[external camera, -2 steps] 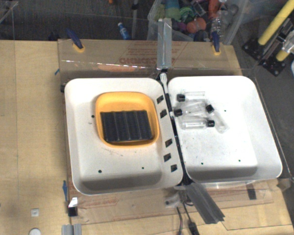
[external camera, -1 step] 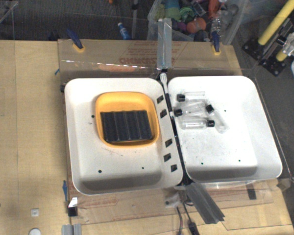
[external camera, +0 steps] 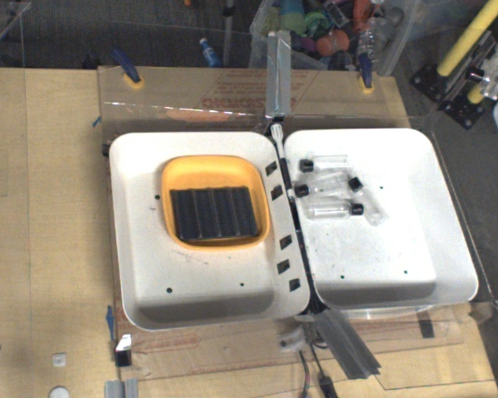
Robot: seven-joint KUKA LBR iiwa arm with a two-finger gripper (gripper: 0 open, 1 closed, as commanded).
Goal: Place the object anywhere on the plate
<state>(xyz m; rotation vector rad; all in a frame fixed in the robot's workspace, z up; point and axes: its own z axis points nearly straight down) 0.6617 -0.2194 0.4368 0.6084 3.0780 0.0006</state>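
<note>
Two white bins (external camera: 448, 247) sat on the bench; clear black-capped vials (external camera: 332, 187) looked light, slippery, best pinched across the barrel for the orange plate (external camera: 173, 172).

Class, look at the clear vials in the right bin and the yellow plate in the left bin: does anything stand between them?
Yes. The vials lie in the right bin; the plate sits in the left bin. Between them run the two bins' raised rims and the divider along their seam. A dark ridged insert covers the plate's middle.
</note>
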